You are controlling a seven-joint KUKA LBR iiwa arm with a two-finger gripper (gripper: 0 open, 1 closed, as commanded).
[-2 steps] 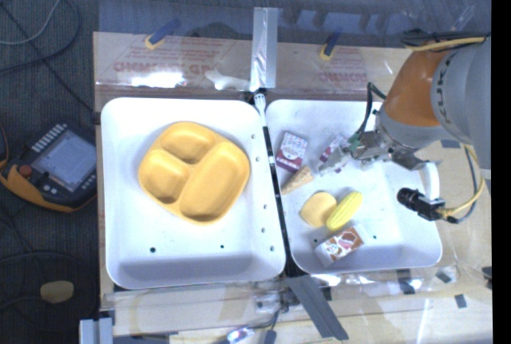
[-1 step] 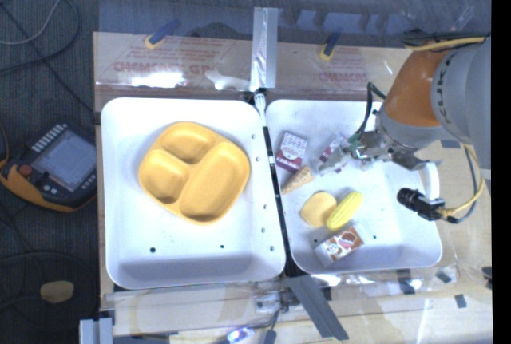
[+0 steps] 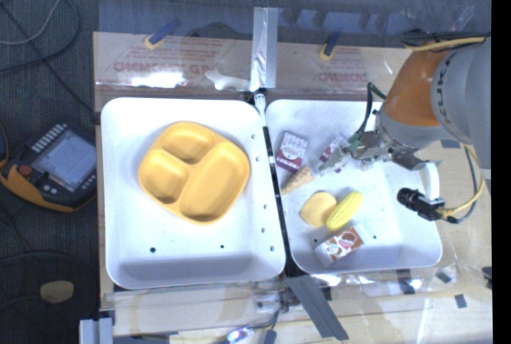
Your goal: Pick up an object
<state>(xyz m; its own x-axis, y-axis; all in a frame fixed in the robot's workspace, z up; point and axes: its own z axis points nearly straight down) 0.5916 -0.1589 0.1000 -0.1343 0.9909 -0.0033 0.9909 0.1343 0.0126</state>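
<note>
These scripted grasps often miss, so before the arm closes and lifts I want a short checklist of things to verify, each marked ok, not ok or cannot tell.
1. Gripper is over the right bin, where the small objects lie: ok.
2. A target sits right at the gripper, namely the small packet near the bin's upper middle: ok.
3. Packet sits squarely between the fingers: cannot tell, the wrist hides that.
4. Nearby cone and maroon box lie apart from the packet: ok.
5. Corn cob and yellow round piece lie lower in the bin, away from the gripper: ok.
6. Yellow divided plate rests in the left bin, out of the way: ok.
</note>
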